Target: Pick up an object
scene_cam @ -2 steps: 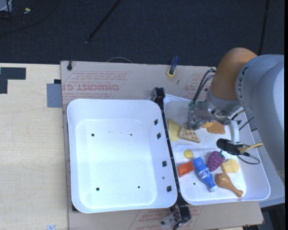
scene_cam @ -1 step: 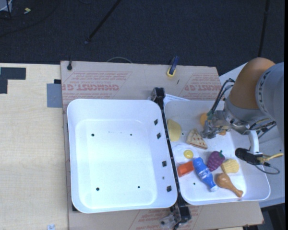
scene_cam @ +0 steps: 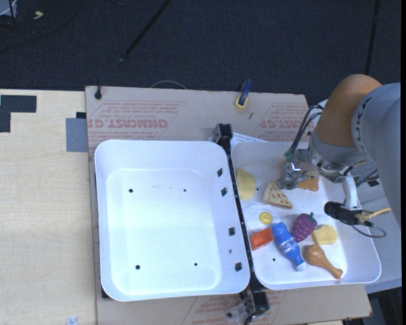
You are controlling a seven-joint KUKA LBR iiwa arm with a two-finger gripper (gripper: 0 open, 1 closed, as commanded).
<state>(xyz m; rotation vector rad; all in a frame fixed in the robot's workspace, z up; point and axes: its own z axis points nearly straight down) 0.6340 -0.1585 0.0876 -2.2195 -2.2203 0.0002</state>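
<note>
Camera view, looking down on both bins. Arm comes in from the right, gripper low in the right bin, at its upper middle. It sits just over a tan wedge that looks like a sandwich slice, with an orange-brown piece just beside it; hard to say from here which of the two it is after. Fingers are too small and dark against the clutter: cannot tell if they are spread or closed, and nothing shows clearly between them.

Step in hand, as I judge it: the descent or the grasp itself, nothing lifted yet. Next move calls for closing squarely on one item and rising straight, without dragging its neighbour.

Around it, all in the right bin:
- pale yellow lump against the inner wall
- small yellow disc
- red-orange block touching a blue bottle
- purple grape cluster, yellow corn piece, brown drumstick

Left bin stands beside it. The wedge lies flat, which may make it slip from the fingers; the toys lower down are well apart from the grasp point.
</note>
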